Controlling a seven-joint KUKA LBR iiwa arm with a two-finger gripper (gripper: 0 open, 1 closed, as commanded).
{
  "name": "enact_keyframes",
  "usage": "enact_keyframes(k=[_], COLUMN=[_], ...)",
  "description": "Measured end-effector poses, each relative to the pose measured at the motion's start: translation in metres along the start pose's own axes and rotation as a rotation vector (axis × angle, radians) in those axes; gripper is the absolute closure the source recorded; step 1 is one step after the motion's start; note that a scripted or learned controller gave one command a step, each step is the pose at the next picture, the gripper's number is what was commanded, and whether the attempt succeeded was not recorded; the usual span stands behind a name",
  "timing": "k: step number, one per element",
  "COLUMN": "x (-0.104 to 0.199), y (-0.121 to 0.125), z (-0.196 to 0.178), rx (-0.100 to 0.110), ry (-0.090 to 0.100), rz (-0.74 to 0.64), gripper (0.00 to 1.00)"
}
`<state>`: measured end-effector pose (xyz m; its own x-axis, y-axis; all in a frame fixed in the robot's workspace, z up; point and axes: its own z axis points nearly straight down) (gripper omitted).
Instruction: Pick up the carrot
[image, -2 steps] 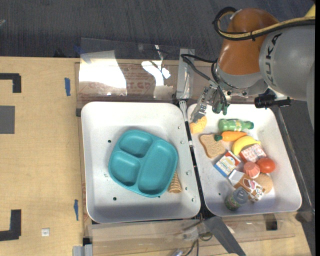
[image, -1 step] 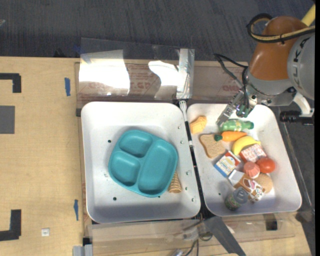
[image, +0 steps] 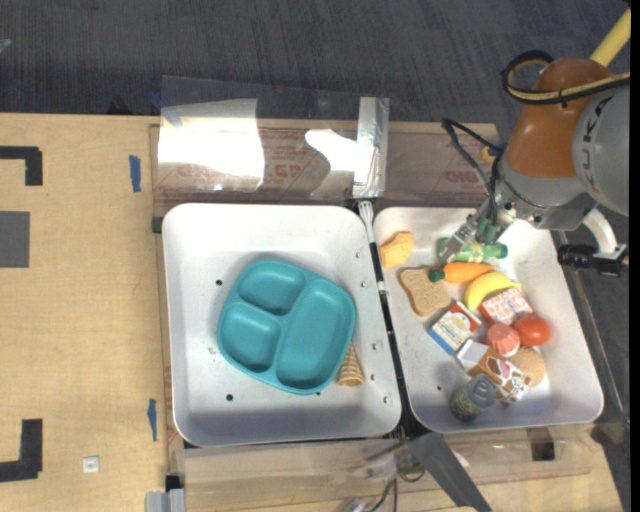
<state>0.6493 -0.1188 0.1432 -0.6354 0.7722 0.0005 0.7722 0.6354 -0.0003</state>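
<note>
I see the jaws (image: 478, 236) low over the right bin (image: 580, 400), at its upper part, wrist coming in from the upper right. Can't tell how far apart the jaws stand or whether anything is in them; too much clutter and blur at the tip. The carrot (image: 466, 271) lies just below the jaws, near or maybe touching, can't resolve which. Its long axis runs roughly left-right, green top at the left end, orange body toward the right, next to the banana (image: 488, 288). My read: the move turns on a short drop straight down, closing across the carrot's short width. Risk is snagging the banana or the toast slice (image: 425, 291) crowding it.
</note>
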Motion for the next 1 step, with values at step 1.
enact_keyframes(k=[1], x=[0.0734], y=[-0.0309], z=[-0.0441], rx=[-0.005], ry=[-0.003], rz=[0.091], gripper=[1.00])
